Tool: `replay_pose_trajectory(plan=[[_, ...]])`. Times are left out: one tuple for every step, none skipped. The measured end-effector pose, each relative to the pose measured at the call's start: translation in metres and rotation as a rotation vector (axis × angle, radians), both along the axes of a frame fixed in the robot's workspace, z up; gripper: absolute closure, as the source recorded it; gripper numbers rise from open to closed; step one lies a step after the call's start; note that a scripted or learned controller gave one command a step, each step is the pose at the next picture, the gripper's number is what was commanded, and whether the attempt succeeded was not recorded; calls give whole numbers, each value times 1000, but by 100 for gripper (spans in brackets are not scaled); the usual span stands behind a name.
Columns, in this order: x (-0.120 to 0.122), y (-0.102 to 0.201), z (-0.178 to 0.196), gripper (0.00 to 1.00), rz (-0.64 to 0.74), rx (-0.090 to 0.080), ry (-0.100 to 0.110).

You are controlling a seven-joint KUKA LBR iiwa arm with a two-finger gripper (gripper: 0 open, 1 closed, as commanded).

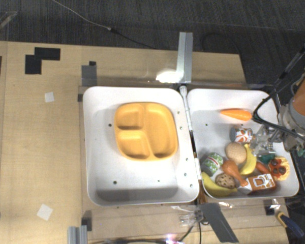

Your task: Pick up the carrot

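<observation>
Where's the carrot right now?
The carrot lies alone in the upper part of the right-hand bin, apart from the heap of toy food below it, with the tool lower to its right.

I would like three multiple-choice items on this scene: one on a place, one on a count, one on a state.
1. The long orange carrot lies in:
A. the right white bin
B. the left white bin
C. the yellow tray

2. Compartments in the yellow plastic tray:
A. two
B. three
C. five

3. The carrot is:
A. lying alone, apart from the toy food heap
B. buried in the heap
C. standing upright

Answers: 1 A, it lies near that bin's far edge. 2 B, two small, one large. 3 A, bare white floor surrounds it.
</observation>
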State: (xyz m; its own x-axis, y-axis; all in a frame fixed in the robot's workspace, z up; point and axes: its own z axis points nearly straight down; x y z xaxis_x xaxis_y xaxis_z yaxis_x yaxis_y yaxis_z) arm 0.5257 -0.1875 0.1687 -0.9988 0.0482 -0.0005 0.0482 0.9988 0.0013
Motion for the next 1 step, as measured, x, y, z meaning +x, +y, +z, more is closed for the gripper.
replay_pose_trajectory(plan=[[73, 41, -61, 0, -152, 1, -6]])
